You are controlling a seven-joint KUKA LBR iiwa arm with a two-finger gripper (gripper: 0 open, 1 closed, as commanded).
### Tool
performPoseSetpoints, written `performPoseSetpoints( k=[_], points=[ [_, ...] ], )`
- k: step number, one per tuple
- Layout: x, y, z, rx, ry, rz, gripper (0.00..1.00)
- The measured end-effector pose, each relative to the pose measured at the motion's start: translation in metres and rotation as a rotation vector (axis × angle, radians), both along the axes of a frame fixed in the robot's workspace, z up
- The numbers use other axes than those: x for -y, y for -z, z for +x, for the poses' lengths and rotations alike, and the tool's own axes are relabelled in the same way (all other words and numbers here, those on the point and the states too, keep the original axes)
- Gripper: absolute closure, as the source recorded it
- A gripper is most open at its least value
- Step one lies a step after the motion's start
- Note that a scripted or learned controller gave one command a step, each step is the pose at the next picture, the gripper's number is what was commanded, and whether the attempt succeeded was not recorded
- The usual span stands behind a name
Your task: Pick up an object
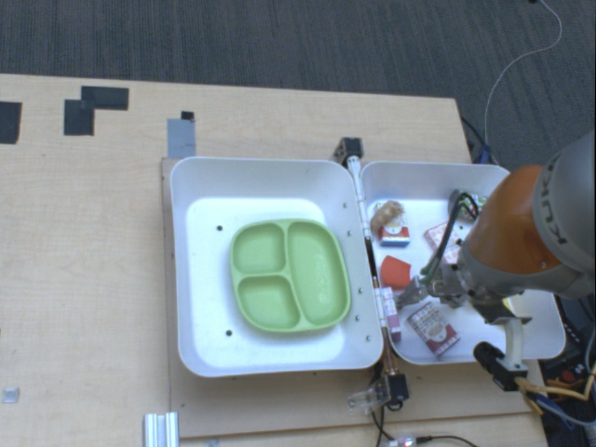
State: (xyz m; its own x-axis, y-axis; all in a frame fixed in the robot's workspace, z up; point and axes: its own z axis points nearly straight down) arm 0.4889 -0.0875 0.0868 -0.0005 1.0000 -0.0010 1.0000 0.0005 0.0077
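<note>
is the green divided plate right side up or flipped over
Right side up: the green divided plate lies flat in the left bin with its three compartments facing up.

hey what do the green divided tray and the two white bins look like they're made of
Green divided tray: likely molded plastic, matte pastel, with smooth rounded compartment walls and a soft sheen.
Left bin and right bin: probably thin glossy white plastic, judging by rounded corners and bright glare on the floors. Coated metal can't be ruled out.

Grey carpet floor [279,26] behind light wood bench [84,268].
</note>
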Motion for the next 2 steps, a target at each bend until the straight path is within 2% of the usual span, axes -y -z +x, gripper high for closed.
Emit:
performPoseSetpoints(
  k=[1, 2],
  points=[
    [-0.0004, -0.0114, 0.0023, 0.006, -0.002, 0.000, 1.00],
    [-0.0004, -0.0113, 0.0022, 0.006, -0.002, 0.000, 0.00]
  ],
)
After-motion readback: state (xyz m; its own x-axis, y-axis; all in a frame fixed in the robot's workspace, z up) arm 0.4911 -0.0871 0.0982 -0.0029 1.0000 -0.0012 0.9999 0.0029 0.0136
